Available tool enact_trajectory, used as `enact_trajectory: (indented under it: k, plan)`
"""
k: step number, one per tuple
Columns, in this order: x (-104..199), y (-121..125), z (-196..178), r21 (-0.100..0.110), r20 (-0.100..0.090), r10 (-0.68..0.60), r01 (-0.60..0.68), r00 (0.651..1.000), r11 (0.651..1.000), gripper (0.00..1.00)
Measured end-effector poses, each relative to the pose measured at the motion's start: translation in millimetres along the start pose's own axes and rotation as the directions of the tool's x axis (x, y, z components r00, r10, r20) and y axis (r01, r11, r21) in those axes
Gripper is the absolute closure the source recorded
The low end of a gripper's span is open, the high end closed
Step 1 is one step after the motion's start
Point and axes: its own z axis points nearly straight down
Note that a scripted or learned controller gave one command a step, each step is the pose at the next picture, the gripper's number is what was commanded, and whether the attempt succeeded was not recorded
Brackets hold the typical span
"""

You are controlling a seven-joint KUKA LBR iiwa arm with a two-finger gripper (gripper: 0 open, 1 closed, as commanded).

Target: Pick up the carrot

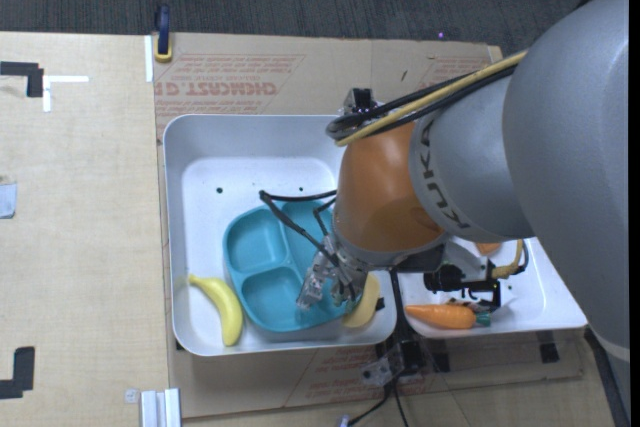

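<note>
The orange carrot [440,316], with a green stub at its right end, lies at the front of the right bin [562,307]. My gripper [326,287] hangs low in the left bin [178,215], over the right front corner of a teal divided plate [252,260]. It is well to the left of the carrot, across the wall between the bins. The orange-banded wrist hides much of both bins.
A yellow banana [222,307] lies at the left bin's front left. Another pale yellow piece [363,303] sits just right of the gripper by the dividing wall. A black cable [295,215] runs over the plate. Cardboard lies under the bins.
</note>
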Motion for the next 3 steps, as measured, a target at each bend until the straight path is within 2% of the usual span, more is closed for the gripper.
enact_trajectory:
  k: [1,2,3]
  plan:
    - [10.3,46.7,0.0,0.013,0.000,0.009,-0.009,1.000,1.000,1.00]
    - [3.4,31.7,4.6,-0.007,0.032,-0.450,0.450,0.893,0.893,1.00]
    - [-0.6,71.5,4.0,0.048,-0.009,-0.325,0.325,0.946,0.944,1.00]
